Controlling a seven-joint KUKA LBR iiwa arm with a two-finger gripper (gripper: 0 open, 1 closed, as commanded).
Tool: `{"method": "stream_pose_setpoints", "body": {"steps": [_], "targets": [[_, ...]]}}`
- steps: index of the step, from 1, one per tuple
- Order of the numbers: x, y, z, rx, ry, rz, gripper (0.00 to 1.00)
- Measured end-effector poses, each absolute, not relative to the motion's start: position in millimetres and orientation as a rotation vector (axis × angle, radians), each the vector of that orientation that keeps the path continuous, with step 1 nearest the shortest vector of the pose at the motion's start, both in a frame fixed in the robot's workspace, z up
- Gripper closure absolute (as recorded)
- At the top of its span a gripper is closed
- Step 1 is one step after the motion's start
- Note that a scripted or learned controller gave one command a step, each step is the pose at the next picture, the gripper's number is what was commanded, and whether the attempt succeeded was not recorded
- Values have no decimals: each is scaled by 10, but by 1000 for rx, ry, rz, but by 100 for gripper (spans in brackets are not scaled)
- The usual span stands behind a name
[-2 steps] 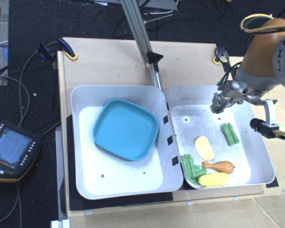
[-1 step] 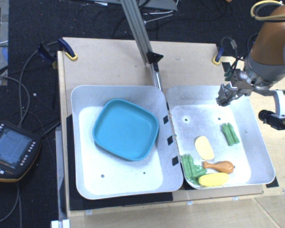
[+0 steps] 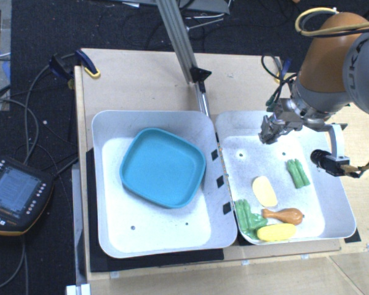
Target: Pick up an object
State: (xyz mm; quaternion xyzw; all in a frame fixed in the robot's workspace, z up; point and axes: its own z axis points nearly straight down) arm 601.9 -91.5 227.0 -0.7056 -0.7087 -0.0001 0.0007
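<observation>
On the bench, the left bin (image 3: pixel 111 238) carries a blue plate (image 3: pixel 163 168); the right bin (image 3: pixel 338 192) holds a green pod cluster (image 3: pixel 247 217), a pale yellow oval (image 3: pixel 264 191), a yellow piece (image 3: pixel 275 232), a brown drumstick (image 3: pixel 284 214) and a green stick (image 3: pixel 298 173); the pincer (image 3: pixel 269 134) hangs above the bin's far end, holding nothing, and whether it is apart or together I cannot tell; best to descend squarely over the isolated green stick.
</observation>
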Motion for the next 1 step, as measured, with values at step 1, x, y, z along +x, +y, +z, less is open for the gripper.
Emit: {"method": "stream_pose_setpoints", "body": {"steps": [1], "targets": [[6034,-404,2223,-2216,-2226,-1,100]]}}
